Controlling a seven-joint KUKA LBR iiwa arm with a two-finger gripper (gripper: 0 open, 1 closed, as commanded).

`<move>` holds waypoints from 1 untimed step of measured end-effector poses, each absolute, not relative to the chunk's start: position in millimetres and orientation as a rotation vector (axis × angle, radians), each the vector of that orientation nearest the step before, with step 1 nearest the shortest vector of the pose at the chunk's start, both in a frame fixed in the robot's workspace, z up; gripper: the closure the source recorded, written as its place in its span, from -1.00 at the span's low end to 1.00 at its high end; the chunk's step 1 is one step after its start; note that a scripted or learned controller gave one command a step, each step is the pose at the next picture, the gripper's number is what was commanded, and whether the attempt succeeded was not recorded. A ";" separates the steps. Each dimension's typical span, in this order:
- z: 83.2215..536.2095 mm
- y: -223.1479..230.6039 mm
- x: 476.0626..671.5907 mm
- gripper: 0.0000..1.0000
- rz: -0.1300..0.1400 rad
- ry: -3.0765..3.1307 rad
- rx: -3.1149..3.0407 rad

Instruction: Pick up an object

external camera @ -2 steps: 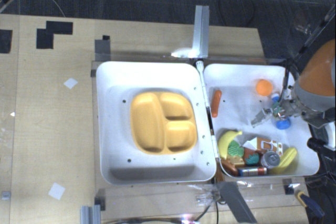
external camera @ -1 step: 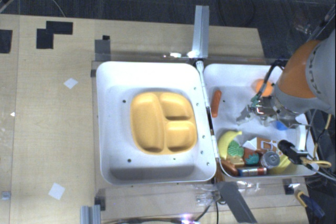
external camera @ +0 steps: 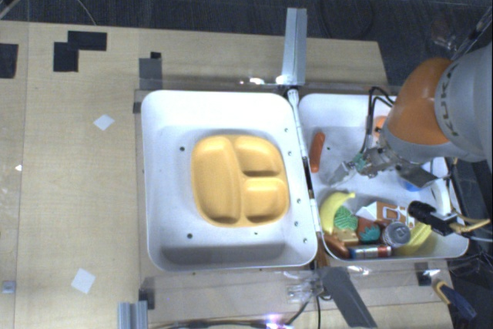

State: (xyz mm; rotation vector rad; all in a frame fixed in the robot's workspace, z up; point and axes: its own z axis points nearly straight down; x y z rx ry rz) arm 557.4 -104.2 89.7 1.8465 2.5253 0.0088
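Bins number two: the left bin bears one yellow tray; the right bin crowds toys near, its far half open. Gripper hovers there, grip unclear.

Glossy yellow plastic tray in smooth white plastic left bin; matt pale wood bench; my arm: grey metal, glossy orange band.

Two white bins, one yellow tray, one orange sausage
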 end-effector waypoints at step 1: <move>88.5 -145.9 599.4 -1.00 0.005 2.652 1.665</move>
